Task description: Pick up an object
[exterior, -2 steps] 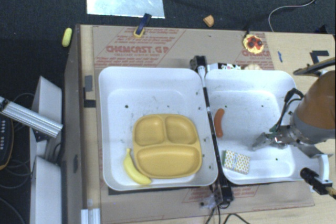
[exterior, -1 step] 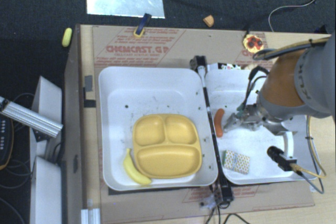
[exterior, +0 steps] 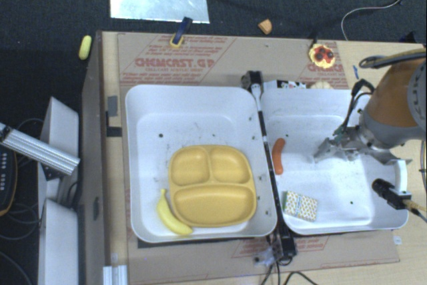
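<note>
Two white bins sitting side by side. Lying at nine o'clock in right bin (exterior: 333, 110): slim orange-red sausage (exterior: 278, 155). Hovering near three o'clock: gripper (exterior: 331, 147), jaw state impossible to tell.

My claw (exterior: 328, 148) hangs low over the right bin (exterior: 333, 223), beside a sausage (exterior: 278, 155) and a patterned sponge (exterior: 300, 205). The left bin (exterior: 143, 143) holds a yellow tray (exterior: 212, 183) touching a banana (exterior: 170, 215).
</note>
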Controlling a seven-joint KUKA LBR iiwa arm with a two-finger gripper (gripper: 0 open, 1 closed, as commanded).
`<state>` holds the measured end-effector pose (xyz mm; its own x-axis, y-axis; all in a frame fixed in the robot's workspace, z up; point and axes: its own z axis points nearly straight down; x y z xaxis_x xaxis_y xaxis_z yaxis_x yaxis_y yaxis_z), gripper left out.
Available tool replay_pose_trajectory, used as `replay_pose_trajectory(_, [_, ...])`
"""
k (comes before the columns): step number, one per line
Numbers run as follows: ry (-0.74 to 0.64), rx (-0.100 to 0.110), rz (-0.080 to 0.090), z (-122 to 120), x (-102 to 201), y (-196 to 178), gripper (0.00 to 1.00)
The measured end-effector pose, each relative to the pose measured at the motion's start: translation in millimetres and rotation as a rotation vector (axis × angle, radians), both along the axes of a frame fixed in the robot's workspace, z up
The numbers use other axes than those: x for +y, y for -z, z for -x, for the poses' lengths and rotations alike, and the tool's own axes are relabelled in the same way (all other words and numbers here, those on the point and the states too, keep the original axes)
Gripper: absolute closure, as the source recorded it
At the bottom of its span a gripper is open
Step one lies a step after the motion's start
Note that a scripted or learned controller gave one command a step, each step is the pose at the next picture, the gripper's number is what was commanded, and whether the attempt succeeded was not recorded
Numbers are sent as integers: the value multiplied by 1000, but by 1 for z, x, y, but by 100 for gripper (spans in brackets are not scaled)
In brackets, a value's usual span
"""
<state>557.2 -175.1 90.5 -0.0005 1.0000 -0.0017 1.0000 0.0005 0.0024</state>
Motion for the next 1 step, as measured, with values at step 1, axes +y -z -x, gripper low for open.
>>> replay_pose_trajectory(1, [-4,-1,0,-101,-21,5,0])
